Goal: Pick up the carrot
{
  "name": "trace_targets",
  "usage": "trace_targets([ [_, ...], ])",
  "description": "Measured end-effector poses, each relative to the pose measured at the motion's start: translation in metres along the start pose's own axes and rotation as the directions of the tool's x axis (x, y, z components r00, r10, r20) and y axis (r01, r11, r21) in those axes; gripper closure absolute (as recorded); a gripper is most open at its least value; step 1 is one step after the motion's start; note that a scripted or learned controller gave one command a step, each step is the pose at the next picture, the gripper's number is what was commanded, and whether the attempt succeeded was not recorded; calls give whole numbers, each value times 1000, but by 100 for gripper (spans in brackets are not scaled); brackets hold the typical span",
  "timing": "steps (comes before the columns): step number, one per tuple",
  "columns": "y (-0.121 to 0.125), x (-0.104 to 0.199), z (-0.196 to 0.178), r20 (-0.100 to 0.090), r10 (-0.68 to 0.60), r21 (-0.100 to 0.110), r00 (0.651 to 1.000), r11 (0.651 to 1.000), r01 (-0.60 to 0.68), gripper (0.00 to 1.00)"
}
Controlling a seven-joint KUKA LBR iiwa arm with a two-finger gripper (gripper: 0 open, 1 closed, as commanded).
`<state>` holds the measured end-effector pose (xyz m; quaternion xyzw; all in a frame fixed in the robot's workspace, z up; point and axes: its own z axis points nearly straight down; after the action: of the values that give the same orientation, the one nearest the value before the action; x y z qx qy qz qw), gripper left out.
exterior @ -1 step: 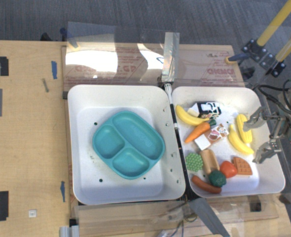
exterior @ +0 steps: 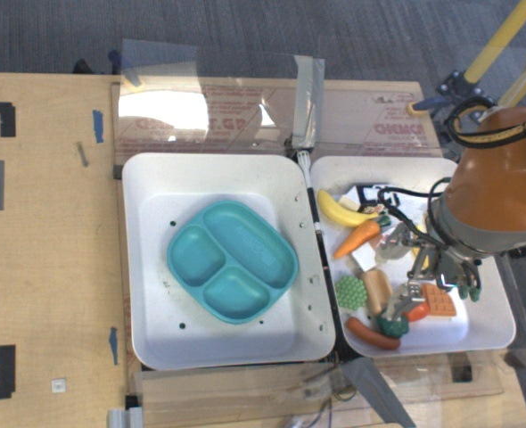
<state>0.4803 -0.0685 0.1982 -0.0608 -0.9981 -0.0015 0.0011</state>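
Carrot (exterior: 358, 237) lies in the right bin (exterior: 490, 333), just below the banana (exterior: 341, 210), long axis slanting up to the right — gripper (exterior: 416, 285) hangs lower right of it, near, over other toys; finger state I cannot tell, nothing seen held.

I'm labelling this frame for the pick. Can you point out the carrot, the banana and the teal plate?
carrot (exterior: 359, 237): camera view, middle of its orange body.
banana (exterior: 336, 210): camera view, middle of its curve.
teal plate (exterior: 261, 248): camera view, floor of its largest compartment.
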Motion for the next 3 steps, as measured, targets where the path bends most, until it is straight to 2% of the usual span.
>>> trace_targets([
  [1,40,-52,14,7,-98,2,995,995,98,0],
  [2,31,-89,12,9,-317,5,948,948,317,0],
  [3,10,-35,13,4,-258,3,966,966,258,0],
])
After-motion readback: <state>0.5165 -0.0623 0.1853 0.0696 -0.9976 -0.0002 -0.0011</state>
